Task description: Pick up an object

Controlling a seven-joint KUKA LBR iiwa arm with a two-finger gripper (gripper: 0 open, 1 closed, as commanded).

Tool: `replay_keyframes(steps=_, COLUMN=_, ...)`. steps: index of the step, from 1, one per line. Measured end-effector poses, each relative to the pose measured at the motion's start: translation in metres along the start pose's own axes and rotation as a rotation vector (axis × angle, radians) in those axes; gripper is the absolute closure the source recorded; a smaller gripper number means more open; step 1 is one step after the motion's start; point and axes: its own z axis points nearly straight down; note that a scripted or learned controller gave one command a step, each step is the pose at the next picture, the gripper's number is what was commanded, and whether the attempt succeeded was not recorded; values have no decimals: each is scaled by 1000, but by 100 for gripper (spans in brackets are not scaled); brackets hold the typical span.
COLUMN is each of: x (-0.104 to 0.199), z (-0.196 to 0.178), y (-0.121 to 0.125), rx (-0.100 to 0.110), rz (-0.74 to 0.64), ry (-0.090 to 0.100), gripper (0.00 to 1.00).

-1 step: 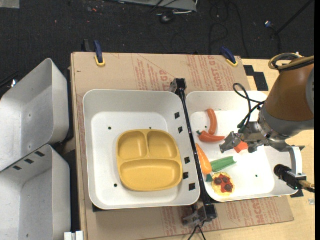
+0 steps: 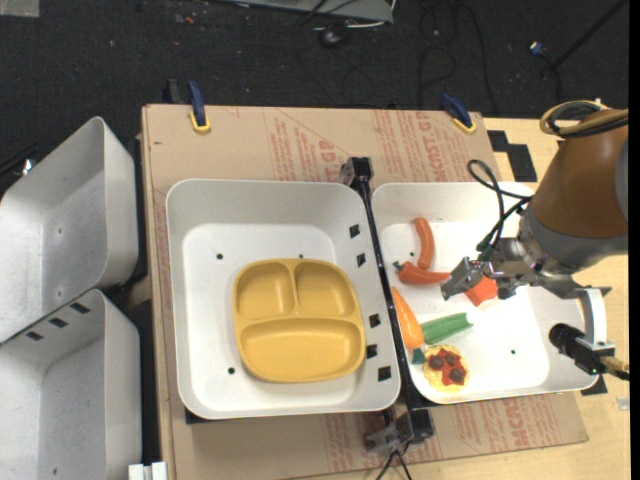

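Two white bins side by side on worktop. Left bin (image 2: 190,268): yellow divided tray (image 2: 298,320), frame centre. Right bin (image 2: 520,363): toy food clustered by divider, within reach. Gripper (image 2: 478,280) low over orange-red piece (image 2: 483,290); jaws' state: cannot tell.

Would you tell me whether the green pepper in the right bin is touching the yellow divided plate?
Apart. The camera view shows the green pepper in the right bin and the yellow divided plate in the left bin, with the bin walls between them.

gripper (image 2: 478,284) is seen over right bin (image 2: 530,373) centre | yellow tray (image 2: 298,320) is seen in left bin (image 2: 200,218) | red-orange sausage (image 2: 424,243) near right bin's left edge
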Motion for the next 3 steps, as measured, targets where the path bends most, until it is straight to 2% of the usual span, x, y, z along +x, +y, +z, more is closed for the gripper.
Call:
replay_keyframes(steps=1, x=6, z=61, y=-7, rx=6, rz=2, ry=2, gripper=0)
replay_keyframes(steps=2, x=1, z=99, y=-5, rx=-11, rz=9, ry=-11, gripper=0)
replay_keyframes(steps=3, x=4, z=89, y=-6, rx=-5, rz=7, ry=-4, gripper=100)
